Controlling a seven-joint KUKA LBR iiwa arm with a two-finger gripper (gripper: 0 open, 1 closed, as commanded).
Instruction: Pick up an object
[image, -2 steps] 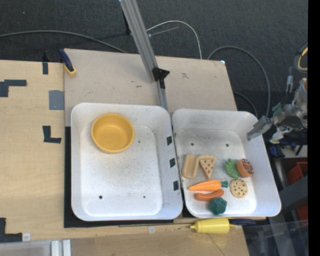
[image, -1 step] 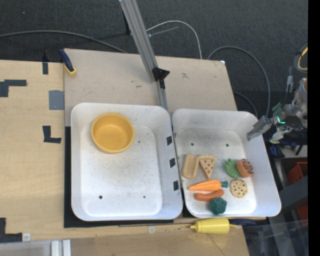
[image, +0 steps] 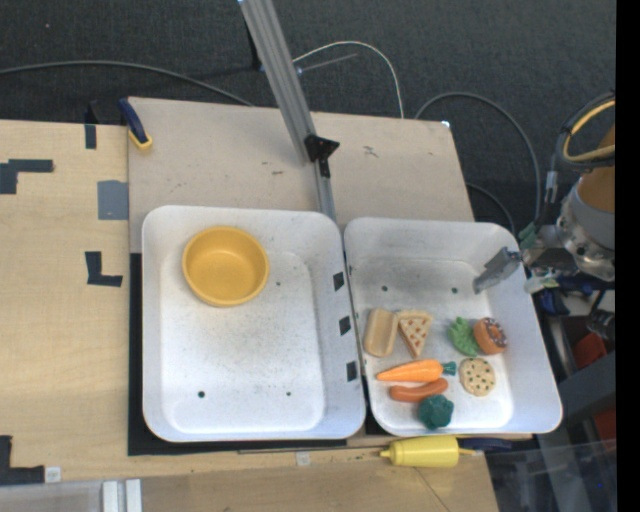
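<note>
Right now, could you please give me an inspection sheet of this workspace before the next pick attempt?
Surface: wooden bench bearing a left bin and a right bin, side by side, both speckled with dark marks.
Job's things: toy foods clustered in the right bin's near half: bread slice, pizza wedge, carrot, cookie, broccoli.
Clutter: yellow bowl in the left bin; yellow bottle lying on the bench's front edge.
Grippers: gripper over the right bin's far right corner, holding nothing visible.
Cables: cables looping behind the bench.
Surroundings: dark floor; slanted metal pole.
</note>
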